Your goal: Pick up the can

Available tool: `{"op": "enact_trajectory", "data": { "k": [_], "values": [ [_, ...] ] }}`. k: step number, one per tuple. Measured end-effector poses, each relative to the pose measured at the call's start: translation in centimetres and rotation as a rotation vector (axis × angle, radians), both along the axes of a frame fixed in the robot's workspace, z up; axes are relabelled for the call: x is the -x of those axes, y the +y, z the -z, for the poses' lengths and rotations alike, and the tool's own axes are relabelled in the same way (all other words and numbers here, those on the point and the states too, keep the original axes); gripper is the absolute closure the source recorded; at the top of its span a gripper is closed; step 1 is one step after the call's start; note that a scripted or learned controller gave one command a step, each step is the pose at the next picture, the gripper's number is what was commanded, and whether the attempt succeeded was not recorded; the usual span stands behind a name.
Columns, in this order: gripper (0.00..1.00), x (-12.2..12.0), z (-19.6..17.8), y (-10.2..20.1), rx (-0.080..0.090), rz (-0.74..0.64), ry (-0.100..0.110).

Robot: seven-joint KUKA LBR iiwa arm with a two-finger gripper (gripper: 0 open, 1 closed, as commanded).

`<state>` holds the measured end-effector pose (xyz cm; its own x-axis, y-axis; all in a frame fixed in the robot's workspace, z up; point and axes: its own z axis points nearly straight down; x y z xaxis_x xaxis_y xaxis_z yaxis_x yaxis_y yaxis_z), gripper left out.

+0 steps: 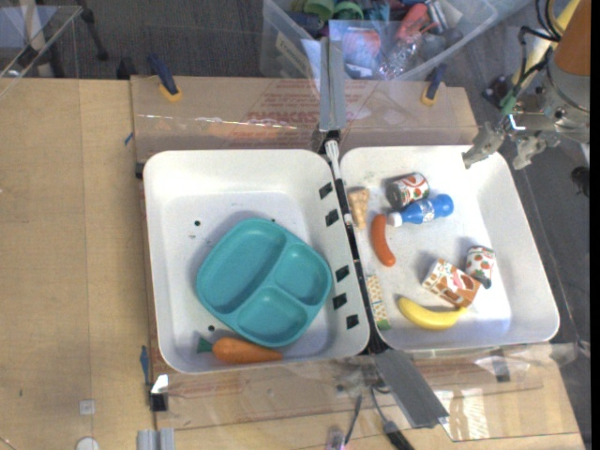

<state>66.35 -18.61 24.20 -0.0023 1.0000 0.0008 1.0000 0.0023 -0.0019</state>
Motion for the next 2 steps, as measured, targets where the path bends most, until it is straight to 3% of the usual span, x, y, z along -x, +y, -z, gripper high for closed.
{"op": "enact_trajectory", "data": {
  "k": [1,2],
  "values": [
    [0.0,-0.3,9.0,5.4,0.0,-0.042,0.0],
    [0.0,-0.6,15.2,8.1,0.004,-0.039,-0.011]
  ]
}}
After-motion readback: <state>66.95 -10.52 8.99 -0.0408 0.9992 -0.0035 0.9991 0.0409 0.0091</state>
